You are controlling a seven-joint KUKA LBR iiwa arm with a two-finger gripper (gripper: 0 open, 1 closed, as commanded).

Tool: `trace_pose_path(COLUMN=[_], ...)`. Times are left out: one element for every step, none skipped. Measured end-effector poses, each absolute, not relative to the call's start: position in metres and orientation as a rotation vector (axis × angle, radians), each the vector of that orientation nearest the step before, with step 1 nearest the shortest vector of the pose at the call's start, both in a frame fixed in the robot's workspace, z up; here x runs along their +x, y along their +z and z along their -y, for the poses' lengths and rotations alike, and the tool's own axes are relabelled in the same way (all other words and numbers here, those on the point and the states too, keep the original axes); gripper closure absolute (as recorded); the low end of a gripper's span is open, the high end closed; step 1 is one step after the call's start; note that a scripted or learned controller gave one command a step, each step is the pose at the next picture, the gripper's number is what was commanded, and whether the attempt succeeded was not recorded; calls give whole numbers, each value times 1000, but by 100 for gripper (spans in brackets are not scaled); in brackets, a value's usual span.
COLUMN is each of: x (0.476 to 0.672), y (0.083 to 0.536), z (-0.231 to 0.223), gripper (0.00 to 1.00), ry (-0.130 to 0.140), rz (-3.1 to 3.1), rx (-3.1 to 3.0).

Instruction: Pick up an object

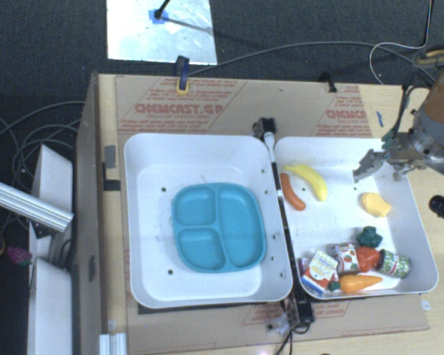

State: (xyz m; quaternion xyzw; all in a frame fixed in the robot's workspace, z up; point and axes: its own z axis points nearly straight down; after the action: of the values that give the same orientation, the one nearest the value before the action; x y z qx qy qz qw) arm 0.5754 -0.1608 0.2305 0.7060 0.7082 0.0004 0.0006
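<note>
The right bin (422,242) holds the loose toys. A yellow banana (308,177) lies near its far left, with an orange-red sausage shape (291,191) just beside it along the left wall. A small yellow chunk (375,204) sits alone toward the right. My gripper (379,164) hangs over the bin's far right part, above and slightly behind the yellow chunk, apart from it. Nothing shows in its grasp.
At the right bin's near edge several toys are packed together: a small carton (320,265), a red can (347,257), an orange carrot (360,281), a dark green piece (368,236) and a bottle (394,264). The left bin (144,198) holds a blue divided plate (218,226).
</note>
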Motion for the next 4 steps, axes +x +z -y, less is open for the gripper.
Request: trace_pose_path(x=[638, 641, 641, 642], y=[98, 111, 111, 122], z=[117, 118, 118, 118], gripper=[0, 100, 0, 100], ry=[-1, 5, 4, 7], rz=[-2228, -2225, -2225, -2226], rx=[2219, 2212, 2212, 2208])
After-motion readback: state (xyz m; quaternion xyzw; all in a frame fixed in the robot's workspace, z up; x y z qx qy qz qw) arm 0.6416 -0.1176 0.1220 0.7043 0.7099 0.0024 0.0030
